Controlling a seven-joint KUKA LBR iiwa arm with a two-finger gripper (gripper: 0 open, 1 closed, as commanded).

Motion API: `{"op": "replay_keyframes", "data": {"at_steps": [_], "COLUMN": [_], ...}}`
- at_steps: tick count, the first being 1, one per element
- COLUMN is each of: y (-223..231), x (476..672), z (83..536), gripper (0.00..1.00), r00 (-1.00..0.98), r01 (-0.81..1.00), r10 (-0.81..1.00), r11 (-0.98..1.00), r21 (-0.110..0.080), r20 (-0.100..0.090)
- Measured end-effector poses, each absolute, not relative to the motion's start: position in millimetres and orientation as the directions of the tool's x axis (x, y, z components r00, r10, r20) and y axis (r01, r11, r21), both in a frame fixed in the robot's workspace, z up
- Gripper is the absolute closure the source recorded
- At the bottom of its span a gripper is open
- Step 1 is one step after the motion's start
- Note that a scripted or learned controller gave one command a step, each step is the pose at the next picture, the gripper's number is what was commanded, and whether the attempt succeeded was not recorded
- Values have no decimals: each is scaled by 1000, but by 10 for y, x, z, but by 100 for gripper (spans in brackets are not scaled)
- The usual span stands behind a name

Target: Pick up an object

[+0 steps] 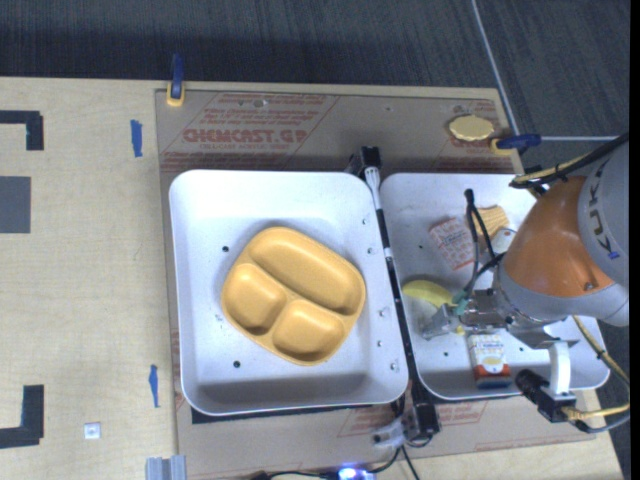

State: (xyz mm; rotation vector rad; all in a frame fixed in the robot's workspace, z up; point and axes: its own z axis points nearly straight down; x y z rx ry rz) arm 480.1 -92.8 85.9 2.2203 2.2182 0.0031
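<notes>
Two white bins (190, 268) on desk — one yellow tray (291, 294), one banana (426, 292) — yellow, curved; end effector (447, 316) grip unclear.

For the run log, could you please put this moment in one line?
arm: over right bin | gripper: low beside banana | left bin: yellow tray

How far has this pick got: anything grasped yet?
Done: the arm has reached low into the right bin, with the gripper beside the banana. In hand: nothing visibly between the fingers; the banana and the small carton lie on the bin floor. Left: grasp and lift. The yellow tray sits untouched in the left bin.
</notes>
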Motion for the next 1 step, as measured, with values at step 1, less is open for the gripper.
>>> {"op": "replay_keyframes", "data": {"at_steps": [1], "y": [-925], "x": [4802], "z": [859], "gripper": [0], "r00": [1], "r01": [1000], "r10": [1000], "r11": [-1], "r21": [4], "r20": [-1]}}
